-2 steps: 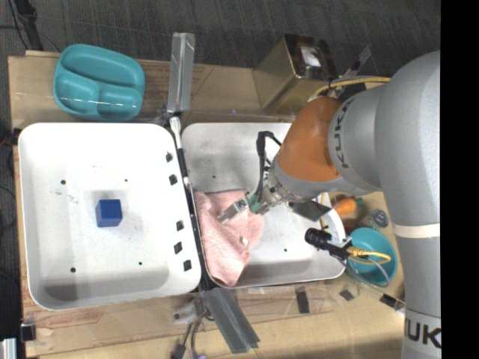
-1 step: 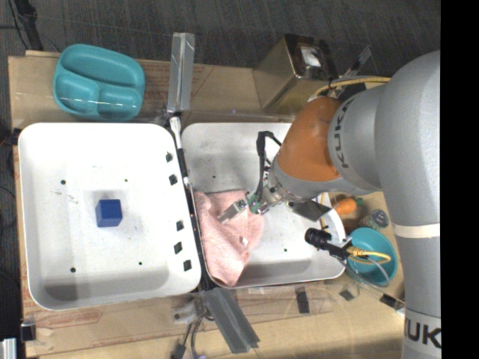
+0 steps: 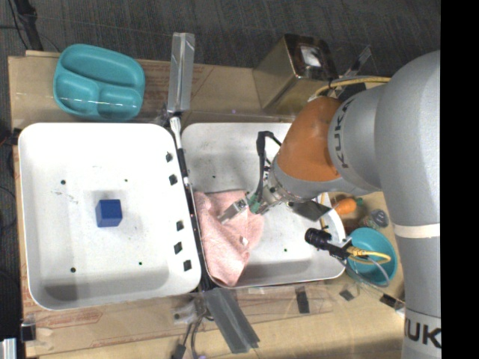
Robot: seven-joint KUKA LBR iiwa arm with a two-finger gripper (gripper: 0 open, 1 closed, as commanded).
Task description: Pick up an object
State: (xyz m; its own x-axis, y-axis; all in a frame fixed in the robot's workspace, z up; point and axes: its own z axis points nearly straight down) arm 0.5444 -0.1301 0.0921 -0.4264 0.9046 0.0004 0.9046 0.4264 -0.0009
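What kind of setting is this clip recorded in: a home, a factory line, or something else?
Most likely a robotics lab bench set up for grasping trials. A KUKA arm reaches over two shallow white bins mounted side by side, holding test items such as a blue cube and a pink cloth.

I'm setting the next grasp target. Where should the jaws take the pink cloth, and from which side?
Probably the raised fold at the top of the pink cloth, coming straight down. It lies crumpled and mostly flat against the right bin wall, so ridges offer the only pinchable bulk.
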